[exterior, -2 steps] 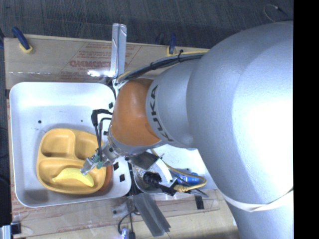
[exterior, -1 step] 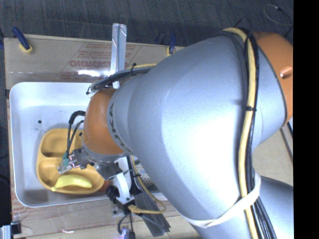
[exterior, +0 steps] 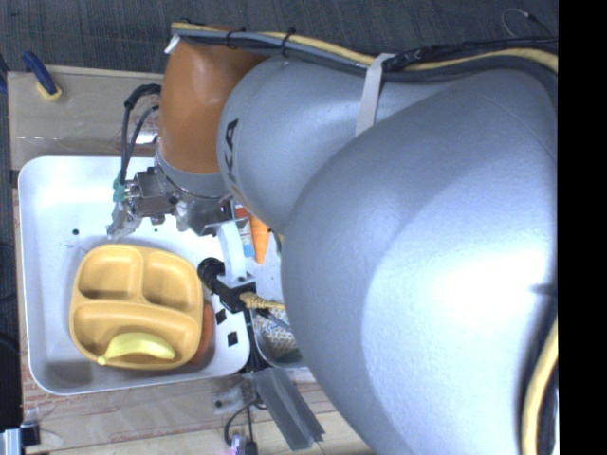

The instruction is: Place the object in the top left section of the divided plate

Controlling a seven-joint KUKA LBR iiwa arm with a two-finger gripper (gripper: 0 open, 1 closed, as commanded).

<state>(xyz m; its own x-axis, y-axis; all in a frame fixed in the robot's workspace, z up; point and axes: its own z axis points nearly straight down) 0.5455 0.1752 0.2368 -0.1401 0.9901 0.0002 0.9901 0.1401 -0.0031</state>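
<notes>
Yellow banana (exterior: 140, 349) in divided plate (exterior: 90, 282) bottom section, well apart from gripper (exterior: 128, 207) above plate; grip state unclear.

So the arm (exterior: 417, 245) comes in from the right and takes up most of the camera view, a big grey rounded link in front with a second grey segment behind it running up and to the left. Past that sits the orange band (exterior: 194, 107), then a grey wrist collar below it. Black cables (exterior: 133, 121) loop off the left side of the band, and a black and yellow hose (exterior: 427, 55) runs along the top of the arm, tied on with a pale strap (exterior: 370, 93). The gripper (exterior: 128, 214) hangs down-left off the wrist, angled low, but it's small and blurry, kinda hard to make out.
</notes>
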